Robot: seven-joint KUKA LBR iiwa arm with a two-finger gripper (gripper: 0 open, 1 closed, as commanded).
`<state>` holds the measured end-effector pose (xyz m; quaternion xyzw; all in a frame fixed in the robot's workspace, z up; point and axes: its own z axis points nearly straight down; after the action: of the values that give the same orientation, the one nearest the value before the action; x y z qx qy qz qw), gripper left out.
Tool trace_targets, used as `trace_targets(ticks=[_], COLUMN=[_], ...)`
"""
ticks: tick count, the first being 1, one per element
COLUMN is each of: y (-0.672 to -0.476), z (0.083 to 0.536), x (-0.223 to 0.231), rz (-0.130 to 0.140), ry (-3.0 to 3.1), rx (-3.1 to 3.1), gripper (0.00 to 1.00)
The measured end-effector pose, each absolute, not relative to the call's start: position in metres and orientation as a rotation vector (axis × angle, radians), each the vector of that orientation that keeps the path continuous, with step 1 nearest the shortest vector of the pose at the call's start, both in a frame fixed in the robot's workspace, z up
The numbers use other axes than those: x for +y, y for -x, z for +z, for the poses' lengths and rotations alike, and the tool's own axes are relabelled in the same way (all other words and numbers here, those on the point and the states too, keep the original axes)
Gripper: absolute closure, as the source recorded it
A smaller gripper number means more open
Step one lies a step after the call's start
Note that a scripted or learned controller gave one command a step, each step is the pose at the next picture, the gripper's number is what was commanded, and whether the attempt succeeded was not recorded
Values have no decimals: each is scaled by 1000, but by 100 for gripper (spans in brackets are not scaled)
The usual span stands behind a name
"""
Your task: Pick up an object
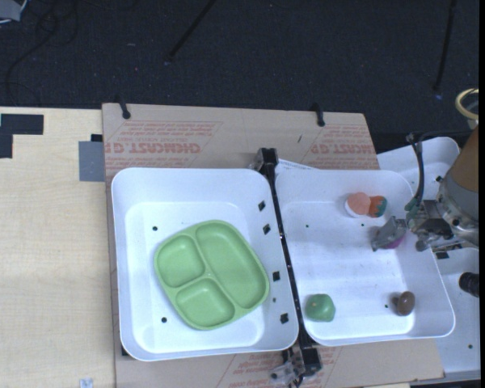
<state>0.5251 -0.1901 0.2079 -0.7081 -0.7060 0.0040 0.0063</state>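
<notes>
Over the right bin (436, 330), your gripper (388, 235) hovers near its right wall; you cannot tell its state. Loose objects lie inside that bin: an orange piece (360, 204), a green lump (319, 307), a brown ball (402, 302).

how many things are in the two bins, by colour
green: 2, a plate in the left bin and a lump in the right bin
orange-pink: 1, a toy
brown: 1, a ball
total: 4
</notes>
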Motion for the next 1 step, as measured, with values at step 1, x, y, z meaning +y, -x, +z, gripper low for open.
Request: trace_targets(ticks=[1], y=[-528], z=[215], x=[-190], rz=[1], ry=[2221], rx=[-2221], gripper=[0])
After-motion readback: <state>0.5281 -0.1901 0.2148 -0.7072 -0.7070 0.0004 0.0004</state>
